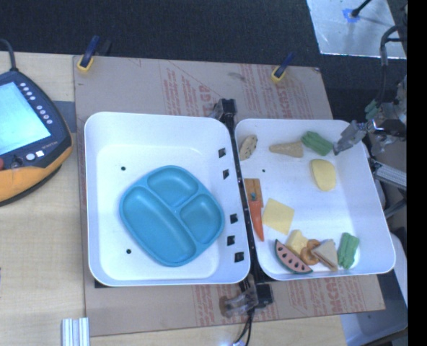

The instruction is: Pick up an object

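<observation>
The right bin (365, 193) holds several toy foods. A green piece (317, 143), a tan wedge (287, 149) and a brown biscuit (248, 147) lie along its far side. A yellow lump (324, 174) sits below the green piece. A carrot (255, 207) and a yellow cheese square (278, 215) lie at the left. A watermelon slice (291, 258), a bread slice (327, 253) and a green pod (348, 249) crowd the near edge. My gripper (345, 140) hangs at the bin's far right corner, just right of the green piece, with nothing seen in it.
The left bin (105, 157) carries a blue divided plate (172, 215). A tablet-like pendant (15, 135) rests on the bench at the far left. Clamps (87, 55) pin the cardboard sheet under the bins.
</observation>
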### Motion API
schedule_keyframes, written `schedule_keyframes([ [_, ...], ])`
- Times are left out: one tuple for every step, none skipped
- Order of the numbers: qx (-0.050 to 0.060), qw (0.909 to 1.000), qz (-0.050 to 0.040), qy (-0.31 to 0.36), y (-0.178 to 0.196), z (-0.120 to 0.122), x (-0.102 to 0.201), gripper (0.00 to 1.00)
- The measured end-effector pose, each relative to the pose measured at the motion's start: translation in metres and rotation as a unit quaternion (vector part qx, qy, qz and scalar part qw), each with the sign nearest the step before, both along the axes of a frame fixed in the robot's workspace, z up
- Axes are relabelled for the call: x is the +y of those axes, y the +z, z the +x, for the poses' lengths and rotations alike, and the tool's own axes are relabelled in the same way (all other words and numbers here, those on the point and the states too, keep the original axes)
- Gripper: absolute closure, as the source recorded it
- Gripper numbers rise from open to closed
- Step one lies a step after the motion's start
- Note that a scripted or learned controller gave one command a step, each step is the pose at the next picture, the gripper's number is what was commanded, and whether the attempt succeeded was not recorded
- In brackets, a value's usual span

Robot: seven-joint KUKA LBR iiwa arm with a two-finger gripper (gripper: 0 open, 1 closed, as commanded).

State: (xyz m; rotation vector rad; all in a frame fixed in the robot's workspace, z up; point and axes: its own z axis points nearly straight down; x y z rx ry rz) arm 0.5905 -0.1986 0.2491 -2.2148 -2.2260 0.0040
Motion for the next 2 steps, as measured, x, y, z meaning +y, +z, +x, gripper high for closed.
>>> schedule_keyframes([
  [0.002, 1.0000, 0.0000, 0.002, -0.096, 0.054, -0.003, 0.00],
  [0.003, 1.0000, 0.0004, 0.000, -0.139, 0.042, -0.003, 0.00],
])
